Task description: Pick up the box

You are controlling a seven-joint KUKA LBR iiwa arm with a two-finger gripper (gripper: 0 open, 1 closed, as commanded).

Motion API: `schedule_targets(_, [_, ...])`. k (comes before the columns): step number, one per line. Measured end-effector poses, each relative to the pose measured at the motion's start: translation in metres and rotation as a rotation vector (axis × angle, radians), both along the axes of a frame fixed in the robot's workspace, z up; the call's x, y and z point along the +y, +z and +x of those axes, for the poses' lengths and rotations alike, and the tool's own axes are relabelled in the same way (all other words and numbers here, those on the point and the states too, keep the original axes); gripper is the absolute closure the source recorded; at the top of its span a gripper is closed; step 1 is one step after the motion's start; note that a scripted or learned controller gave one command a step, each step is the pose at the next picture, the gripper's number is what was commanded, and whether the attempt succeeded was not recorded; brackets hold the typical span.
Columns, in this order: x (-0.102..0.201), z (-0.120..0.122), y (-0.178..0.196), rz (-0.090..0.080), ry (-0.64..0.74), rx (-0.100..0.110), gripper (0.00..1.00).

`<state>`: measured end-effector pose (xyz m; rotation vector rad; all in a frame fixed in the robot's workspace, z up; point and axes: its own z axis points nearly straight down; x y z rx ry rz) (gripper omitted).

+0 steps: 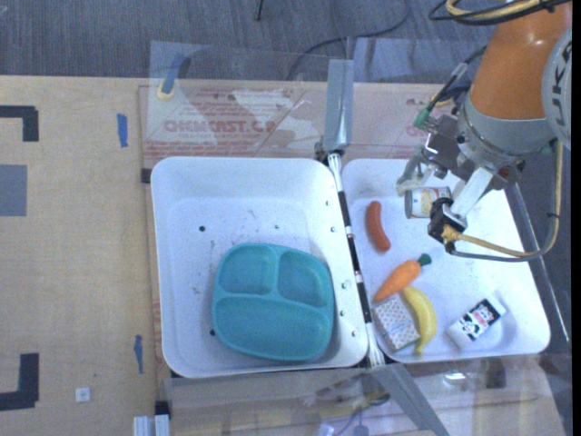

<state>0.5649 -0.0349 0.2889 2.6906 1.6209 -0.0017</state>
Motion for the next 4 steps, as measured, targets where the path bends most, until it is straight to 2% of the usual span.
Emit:
schedule_targets(1, [0.021, 0.044, 0.001, 0.000, -0.200, -0.001, 1.00])
schedule_targets(2, [0.001, 0.067, 0.015, 0.000, -0.437, 0.000, 1.00])
schedule_targets(3, [0.040, 0.047, -0.003, 0.000, -0.484, 0.005, 1.00])
schedule_targets(4, [0.101, 0.015, -0.021, 0.002, -0.448, 0.003, 1.00])
